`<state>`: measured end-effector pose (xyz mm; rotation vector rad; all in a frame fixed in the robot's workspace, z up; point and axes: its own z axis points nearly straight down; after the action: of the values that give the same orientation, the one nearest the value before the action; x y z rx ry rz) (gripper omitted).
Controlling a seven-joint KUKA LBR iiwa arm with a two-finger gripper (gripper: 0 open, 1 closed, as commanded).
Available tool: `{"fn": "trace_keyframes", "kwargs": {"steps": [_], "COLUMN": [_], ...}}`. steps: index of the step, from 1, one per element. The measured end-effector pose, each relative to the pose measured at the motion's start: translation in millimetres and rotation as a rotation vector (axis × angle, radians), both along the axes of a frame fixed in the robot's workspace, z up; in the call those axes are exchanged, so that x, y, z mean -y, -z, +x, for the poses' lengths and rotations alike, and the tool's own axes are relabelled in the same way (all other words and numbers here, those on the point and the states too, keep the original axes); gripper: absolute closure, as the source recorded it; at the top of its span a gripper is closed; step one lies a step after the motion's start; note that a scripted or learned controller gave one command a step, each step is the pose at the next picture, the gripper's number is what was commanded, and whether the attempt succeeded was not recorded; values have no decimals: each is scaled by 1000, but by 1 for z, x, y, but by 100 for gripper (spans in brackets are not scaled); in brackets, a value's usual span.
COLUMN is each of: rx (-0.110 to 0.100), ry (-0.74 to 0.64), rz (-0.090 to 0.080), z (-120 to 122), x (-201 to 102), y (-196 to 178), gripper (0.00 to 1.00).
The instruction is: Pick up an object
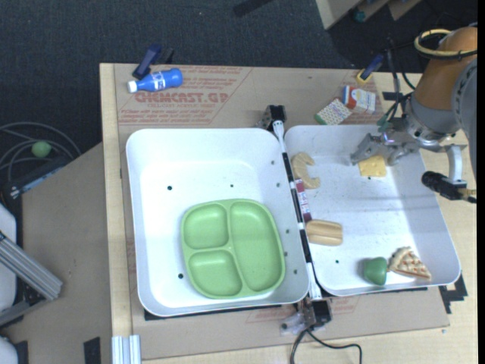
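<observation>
A yellow cheese-like piece (373,167) lies in the right bin (424,203), just under the claw (377,150). The claw's fingers look spread over it, gripping nothing. Well below it sit a hot dog bun (324,232), a green piece (374,271) and a pizza slice (410,264).

Bright, even overhead light washes the two white bins (151,203) almost to glare; soft shadows fall beneath the arm (443,82), while fine detail stays slightly soft throughout.
</observation>
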<state>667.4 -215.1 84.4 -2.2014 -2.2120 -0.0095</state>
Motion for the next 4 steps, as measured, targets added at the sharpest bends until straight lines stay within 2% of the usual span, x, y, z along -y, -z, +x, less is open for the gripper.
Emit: {"fn": "trace_keyframes", "kwargs": {"steps": [1, 2, 3, 4], "rx": [15, 10, 10, 15], "ry": [0, 5, 5, 3], "rz": [-19, -19, -19, -20], "z": [1, -27, -81, -62], "x": [6, 9, 9, -16], "y": [-13, -32, -59, -121], "gripper": [100, 100, 100, 100]}}
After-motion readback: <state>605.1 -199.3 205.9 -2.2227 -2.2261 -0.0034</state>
